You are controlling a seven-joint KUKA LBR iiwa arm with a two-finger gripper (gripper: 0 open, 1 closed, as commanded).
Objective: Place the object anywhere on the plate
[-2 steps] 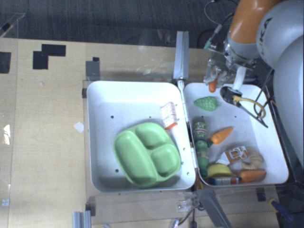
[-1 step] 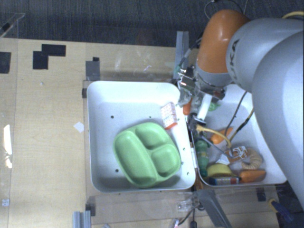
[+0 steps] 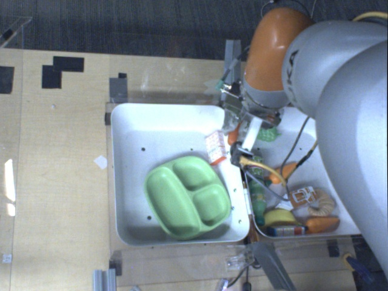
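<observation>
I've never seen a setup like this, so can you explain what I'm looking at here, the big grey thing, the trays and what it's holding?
The big grey and orange shape is a robot arm, seen by one camera fixed above the bench. It reaches in from the right. Its gripper hangs near where two shallow white bins meet. The left bin holds a green divided plate. The right bin holds a jumble of small objects. A small white and orange packet sits right at the gripper, but I cannot tell whether it is gripped. The goal is to put an object on the plate.
</observation>
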